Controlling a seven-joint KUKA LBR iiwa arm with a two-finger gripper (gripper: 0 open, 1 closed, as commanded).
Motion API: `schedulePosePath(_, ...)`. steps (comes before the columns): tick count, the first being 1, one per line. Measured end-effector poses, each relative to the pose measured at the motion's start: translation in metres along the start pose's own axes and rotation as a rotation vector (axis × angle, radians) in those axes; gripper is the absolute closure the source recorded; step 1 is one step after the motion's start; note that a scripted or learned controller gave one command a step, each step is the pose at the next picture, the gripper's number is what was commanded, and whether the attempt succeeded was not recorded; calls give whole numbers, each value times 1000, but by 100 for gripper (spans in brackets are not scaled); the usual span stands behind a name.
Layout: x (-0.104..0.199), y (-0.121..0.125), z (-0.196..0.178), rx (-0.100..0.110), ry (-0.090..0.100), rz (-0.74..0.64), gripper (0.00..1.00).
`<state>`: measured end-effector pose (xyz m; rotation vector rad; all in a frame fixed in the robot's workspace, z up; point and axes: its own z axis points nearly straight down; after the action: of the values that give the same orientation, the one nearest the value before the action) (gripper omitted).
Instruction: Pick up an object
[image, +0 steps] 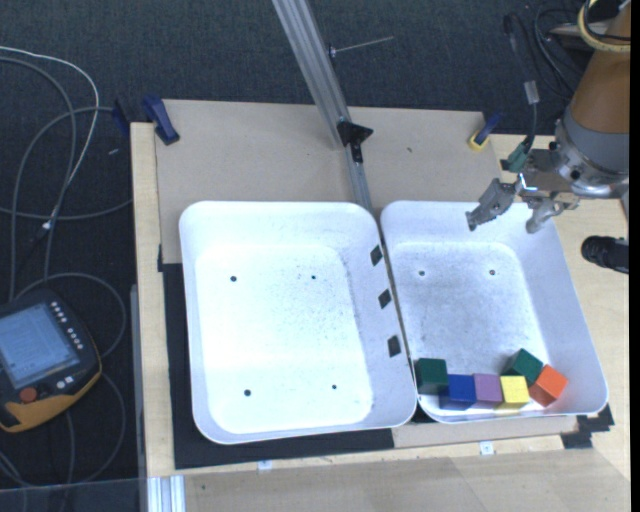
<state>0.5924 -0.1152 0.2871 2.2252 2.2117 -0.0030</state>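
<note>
Several small blocks lie in a row along the near wall of the right bin (560, 270): a dark green block (431, 374), a blue block (461, 389), a purple block (487, 387), a yellow block (513, 389), another green block (525, 364) and an orange block (549, 384). My gripper (513, 211) hangs over the far edge of the right bin, well apart from the blocks. Its two fingers are spread open and hold nothing.
The left bin (200, 300) sits beside the right one on a wooden bench. A slanted metal bar (318, 70) runs down to the gap between the bins. Black clips (384, 297) mark the shared rim. A teach pendant (40, 350) and cables lie at the left.
</note>
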Motion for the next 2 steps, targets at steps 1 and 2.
schedulePosePath(1,30,52,20,-1,4,-10,0)
schedulePosePath(2,91,79,59,4,7,-13,0)
